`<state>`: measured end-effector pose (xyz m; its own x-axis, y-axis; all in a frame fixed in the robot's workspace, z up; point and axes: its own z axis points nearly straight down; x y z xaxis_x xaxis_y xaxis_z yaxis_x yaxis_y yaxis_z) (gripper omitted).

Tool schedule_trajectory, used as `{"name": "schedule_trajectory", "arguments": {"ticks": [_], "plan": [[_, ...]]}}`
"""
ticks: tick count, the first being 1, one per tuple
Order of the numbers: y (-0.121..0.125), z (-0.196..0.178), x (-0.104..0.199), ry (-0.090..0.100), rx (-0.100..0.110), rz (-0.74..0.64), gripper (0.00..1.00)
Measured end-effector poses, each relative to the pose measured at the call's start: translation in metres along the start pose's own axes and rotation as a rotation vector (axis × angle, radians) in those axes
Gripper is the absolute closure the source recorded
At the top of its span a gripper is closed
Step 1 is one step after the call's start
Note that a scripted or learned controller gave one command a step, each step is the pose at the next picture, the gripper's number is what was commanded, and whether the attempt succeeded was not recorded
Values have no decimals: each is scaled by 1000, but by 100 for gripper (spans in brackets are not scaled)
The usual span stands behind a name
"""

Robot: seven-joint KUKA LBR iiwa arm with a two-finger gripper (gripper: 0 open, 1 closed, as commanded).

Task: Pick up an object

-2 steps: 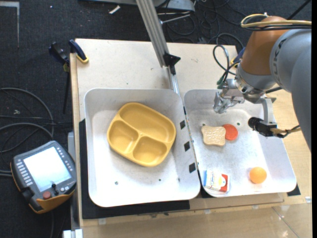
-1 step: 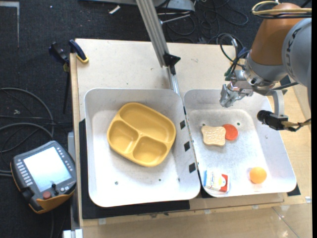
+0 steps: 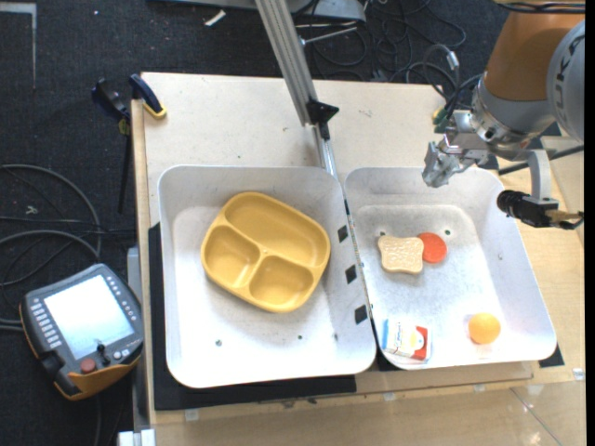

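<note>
Over the far edge of the right bin (image 3: 521, 277) is where your claw (image 3: 439, 172) hangs right now, up high and not down among the things yet. Honestly I can't tell how it's set from this angle, it's just a small grey lump under the wrist, and nothing shows in its grip.

If you're going for a pick, I'd say the easy target is the slice of toast (image 3: 402, 254), since it sits nearest the claw, toward the middle of that bin. Catch is, it's touching the red round piece (image 3: 432, 247) on its right, so come straight down and centre on the toast or you'll probably nudge both. It also looks flat, so you'd likely need to go low.

The orange ball (image 3: 483, 328) sits well apart near the right corner; it may roll. The little white carton (image 3: 406, 340) lies at the near left corner, close to the wall, which could crowd one side.

The left bin (image 3: 186, 342) just holds the yellow divided plate (image 3: 266, 251), three compartments, nothing in them. Both bins sit on the table (image 3: 223, 119).
</note>
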<state>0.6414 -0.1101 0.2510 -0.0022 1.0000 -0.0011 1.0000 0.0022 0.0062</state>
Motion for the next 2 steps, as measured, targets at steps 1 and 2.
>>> {"name": "schedule_trajectory", "arguments": {"ticks": [1, 2], "plan": [[-29, 7, 43, 2, 8, -4, 100], [-54, 18, 90, 3, 10, -4, 100]]}}
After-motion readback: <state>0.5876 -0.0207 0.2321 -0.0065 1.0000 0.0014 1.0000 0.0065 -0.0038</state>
